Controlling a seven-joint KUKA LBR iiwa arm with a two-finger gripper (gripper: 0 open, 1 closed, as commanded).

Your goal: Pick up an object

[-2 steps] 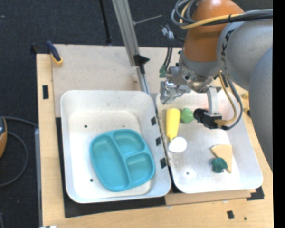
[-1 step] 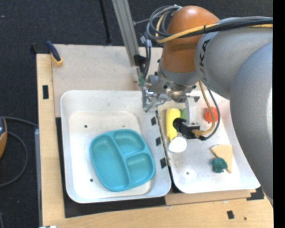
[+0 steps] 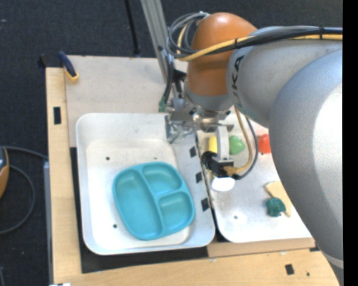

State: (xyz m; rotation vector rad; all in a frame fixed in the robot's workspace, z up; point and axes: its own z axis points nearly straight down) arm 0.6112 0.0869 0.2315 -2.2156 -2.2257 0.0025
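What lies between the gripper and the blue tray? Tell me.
Nothing. In the camera view, only the bare white floor of the bin lies between the gripper and the blue tray.

Teal plate (image 3: pixel 153 200) across near half of left bin (image 3: pixel 107 137), far half open, right bin (image 3: pixel 246 226) cluttered

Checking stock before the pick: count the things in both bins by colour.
Turquoise plate: 1
Pale green piece: 1
Dark green piece: 1
Yellow piece: 1
Red piece: 1
White disc: 1
Tan block: 1
Total: 7 in view; the arm covers part of the right bin.
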